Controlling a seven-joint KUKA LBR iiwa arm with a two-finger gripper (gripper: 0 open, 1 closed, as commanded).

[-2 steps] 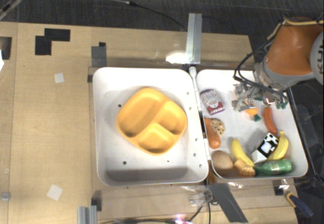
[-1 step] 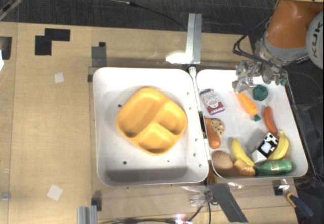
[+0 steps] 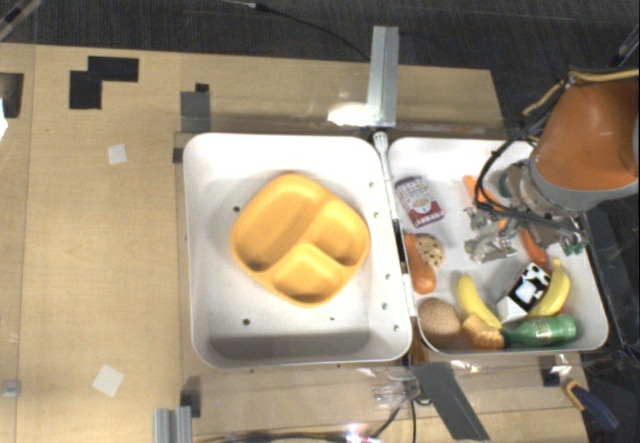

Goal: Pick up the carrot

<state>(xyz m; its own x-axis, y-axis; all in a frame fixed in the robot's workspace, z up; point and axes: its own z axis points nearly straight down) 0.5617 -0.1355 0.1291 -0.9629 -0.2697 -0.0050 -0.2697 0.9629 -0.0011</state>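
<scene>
Right now gripper hovers right bin; fingers' state unclear. Carrot beside, partly hidden; risk: grabbing neighbouring banana.

At the right edge of the frame the arm shows a broad, rounded orange band over a grey ring. Black cables loop beside it — below sits the silvery metal gripper, angular and bare.
</scene>
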